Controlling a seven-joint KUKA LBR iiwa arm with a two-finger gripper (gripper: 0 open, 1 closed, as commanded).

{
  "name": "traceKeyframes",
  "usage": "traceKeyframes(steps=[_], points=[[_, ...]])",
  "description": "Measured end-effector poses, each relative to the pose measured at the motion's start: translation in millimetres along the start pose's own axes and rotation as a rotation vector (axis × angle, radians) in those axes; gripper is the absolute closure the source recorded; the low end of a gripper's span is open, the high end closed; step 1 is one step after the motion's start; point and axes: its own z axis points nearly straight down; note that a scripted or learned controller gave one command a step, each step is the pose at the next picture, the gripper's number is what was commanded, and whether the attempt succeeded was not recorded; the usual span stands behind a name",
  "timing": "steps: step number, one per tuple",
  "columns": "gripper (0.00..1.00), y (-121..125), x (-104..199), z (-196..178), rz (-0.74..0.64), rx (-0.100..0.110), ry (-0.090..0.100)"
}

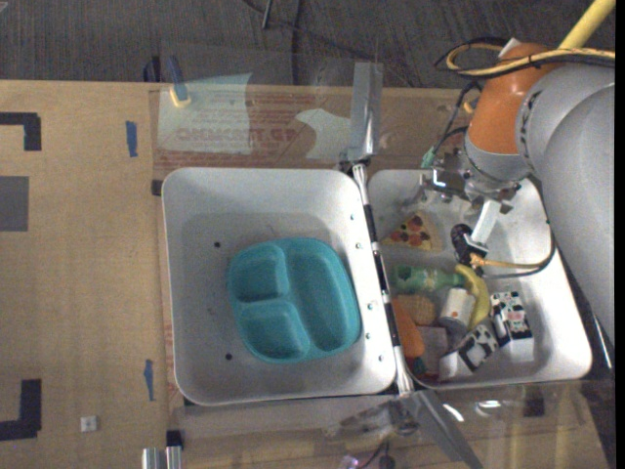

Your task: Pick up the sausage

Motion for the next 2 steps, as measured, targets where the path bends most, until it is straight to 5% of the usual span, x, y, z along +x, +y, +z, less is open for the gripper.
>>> traceKeyframes(steps=[1, 2], points=[[0.00, -12, -36, 0, 0.022, 0.002, 0.000], [0.00, -23, -18, -92, -0.213, 0.001, 0.001]])
